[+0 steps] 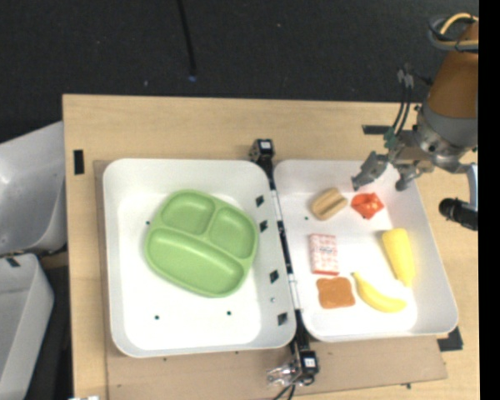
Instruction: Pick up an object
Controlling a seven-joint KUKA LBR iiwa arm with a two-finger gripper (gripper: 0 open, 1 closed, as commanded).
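We are hanging our gripper (389, 170), fingers spread and holding nothing, over the red toy (367, 205) near the right bin's (437, 302) back edge; we should drop straight down.

Two white bins on a table (83, 123). Left bin (121, 307): green divided plate (202, 242). Right bin (429, 298): bun (327, 202), red piece (367, 205), banana (377, 293), corn (399, 255), toast (335, 292), end effector (392, 173) open above.

Bright, even overhead light; perhaps slightly soft.
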